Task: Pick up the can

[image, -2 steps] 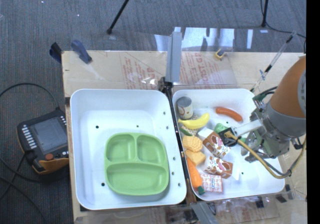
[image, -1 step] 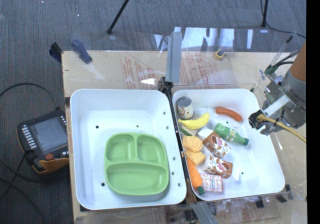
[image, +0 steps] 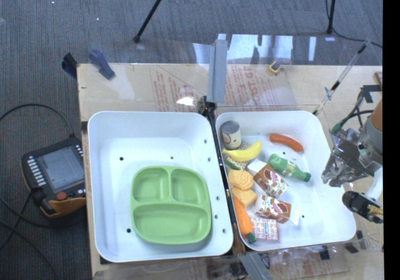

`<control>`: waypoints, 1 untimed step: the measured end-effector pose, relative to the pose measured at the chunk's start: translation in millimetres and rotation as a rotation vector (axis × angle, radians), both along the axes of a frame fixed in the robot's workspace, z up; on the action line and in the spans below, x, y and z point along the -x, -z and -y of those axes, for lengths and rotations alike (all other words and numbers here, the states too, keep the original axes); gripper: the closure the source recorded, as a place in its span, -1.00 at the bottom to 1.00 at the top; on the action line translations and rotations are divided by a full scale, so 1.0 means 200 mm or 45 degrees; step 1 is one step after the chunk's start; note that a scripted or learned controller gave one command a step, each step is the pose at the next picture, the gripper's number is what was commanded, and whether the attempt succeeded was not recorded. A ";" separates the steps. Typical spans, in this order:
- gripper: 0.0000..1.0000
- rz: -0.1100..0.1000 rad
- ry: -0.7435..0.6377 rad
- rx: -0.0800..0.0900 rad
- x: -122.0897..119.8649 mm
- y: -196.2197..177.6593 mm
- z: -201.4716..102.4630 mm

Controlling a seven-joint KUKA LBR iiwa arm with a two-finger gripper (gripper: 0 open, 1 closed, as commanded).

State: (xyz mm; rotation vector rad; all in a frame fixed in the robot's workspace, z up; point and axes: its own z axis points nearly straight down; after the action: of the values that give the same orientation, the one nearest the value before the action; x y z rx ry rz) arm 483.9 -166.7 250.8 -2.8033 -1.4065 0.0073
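Can point(image: 230, 134) upright, long axis vertical, right bin's point(image: 325, 222) back-left corner, claw point(image: 337, 169) state unclear.

1. The can point(image: 230, 134) stands upright in the right bin point(image: 312, 124), in the far corner next to the divider between the bins.
2. It is small and grey-topped, with a pale label.
3. It sits just behind the yellow banana point(image: 245, 151), touching or nearly so.
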 end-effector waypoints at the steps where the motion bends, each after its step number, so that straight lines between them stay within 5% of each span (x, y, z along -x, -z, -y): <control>1: 1.00 -0.003 0.763 0.005 0.03 0.04 -0.13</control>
State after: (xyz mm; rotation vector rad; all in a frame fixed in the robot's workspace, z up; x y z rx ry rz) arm 478.2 -141.4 242.1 -3.0950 -0.5163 0.0107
